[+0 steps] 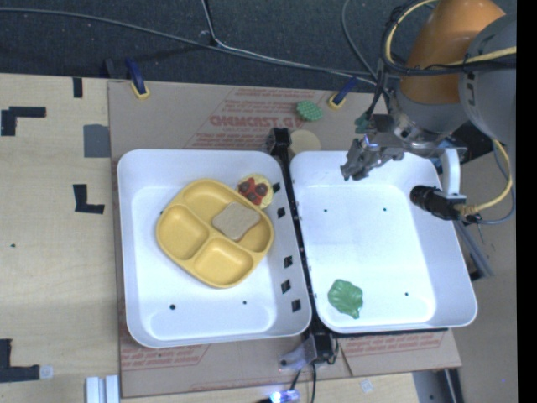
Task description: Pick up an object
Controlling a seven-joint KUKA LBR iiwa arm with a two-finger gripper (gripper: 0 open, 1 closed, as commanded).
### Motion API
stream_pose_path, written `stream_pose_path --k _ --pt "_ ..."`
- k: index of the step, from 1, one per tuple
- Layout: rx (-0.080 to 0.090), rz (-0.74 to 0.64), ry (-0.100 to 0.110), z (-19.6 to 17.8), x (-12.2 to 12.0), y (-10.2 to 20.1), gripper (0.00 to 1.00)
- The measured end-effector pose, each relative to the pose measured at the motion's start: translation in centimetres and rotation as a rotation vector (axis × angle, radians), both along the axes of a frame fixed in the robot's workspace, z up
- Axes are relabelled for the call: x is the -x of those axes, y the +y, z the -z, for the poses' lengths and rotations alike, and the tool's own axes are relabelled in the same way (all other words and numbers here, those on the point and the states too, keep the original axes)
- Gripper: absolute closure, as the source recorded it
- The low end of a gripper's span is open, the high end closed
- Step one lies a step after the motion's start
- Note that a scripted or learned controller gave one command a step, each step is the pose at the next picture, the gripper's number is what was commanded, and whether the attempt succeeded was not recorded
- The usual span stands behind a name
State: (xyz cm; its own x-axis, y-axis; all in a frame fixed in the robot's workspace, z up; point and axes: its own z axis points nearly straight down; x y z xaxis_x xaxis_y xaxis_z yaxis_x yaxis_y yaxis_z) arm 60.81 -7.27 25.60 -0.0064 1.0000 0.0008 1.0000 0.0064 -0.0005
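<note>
Brown cardboard (243, 116) covers a pale wooden bench (50, 225), and two white bins sit on it side by side, with dark floor beyond the bench's far edge. Left bin (143, 309) holds a yellow divided tray (210, 242), set at a slant; a tan slice of toast (236, 220) lies in one of its compartments, and a small red and dark item (255, 191) rests just beside the tray's far right corner, too small to name. Right bin (386, 225) holds a green leafy piece (345, 297) near its front edge, left of centre, lying flat and well apart from the arm. Another small green item (309, 109) lies on the cardboard behind the bins. From the right, the arm (453, 49) reaches in, orange band uppermost, and its claw (357, 168) hangs over the far edge of the right bin. Whether the claw is wide or narrow I cannot tell at this angle; nothing is seen between its tips. Black cables (252, 53) trail across the floor behind the bench.
</note>
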Motion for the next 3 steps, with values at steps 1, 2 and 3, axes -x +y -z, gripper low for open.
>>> stream_pose_path --k 1,2,3 --pt "0.0 0.001 0.003 1.8 -0.4 5.2 1.0" --pt "0.0 0.0 0.003 2.8 -0.4 11.3 1.0" --pt "-0.001 -0.001 0.0 2.0 -0.9 17.0 1.0"
